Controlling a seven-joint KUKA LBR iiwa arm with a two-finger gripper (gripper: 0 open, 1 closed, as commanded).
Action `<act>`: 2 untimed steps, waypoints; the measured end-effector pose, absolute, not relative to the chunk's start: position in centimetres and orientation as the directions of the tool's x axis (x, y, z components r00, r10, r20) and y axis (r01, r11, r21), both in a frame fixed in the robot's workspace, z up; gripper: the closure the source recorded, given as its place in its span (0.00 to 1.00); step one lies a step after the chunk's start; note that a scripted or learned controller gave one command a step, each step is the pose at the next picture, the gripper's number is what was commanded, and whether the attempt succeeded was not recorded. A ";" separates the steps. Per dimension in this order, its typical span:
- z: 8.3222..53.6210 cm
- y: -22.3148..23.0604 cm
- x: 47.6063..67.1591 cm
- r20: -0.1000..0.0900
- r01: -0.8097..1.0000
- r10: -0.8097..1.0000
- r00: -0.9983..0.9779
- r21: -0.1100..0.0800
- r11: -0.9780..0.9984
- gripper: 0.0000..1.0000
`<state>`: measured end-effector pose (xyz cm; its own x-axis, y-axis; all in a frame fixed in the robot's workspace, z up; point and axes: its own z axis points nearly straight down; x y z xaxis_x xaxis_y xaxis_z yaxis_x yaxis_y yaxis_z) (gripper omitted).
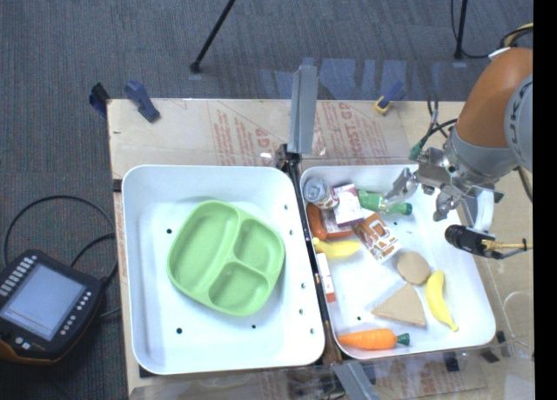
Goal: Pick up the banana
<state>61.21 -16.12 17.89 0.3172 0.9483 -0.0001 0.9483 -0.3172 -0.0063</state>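
Banana [440,299] lies near right bin's [484,303] front right corner, long axis running back-to-front; gripper [425,190] hovers toward back edge, fingers apart, nothing between them

My two-finger metal gripper [424,190] hangs over the upper right of the right shallow white bin [474,281], fingers spread, nothing between them. Lower right: curved yellow banana [440,299], beside a tan wedge-shaped slice [402,307] and a round brown biscuit [413,267]. Bottom edge: orange carrot [372,338]. Left shallow white bin [148,216]: green divided plastic plate [226,256].
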 end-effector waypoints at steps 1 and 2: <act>20.9 -18.8 49.3 0.001 0.961 0.961 0.276 -0.005 -0.276 0.00; 15.5 -20.7 47.6 0.002 0.962 0.962 0.272 -0.007 -0.272 0.00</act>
<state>47.63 -20.68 15.54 0.2717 0.9624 0.0017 0.9624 -0.2717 -0.0066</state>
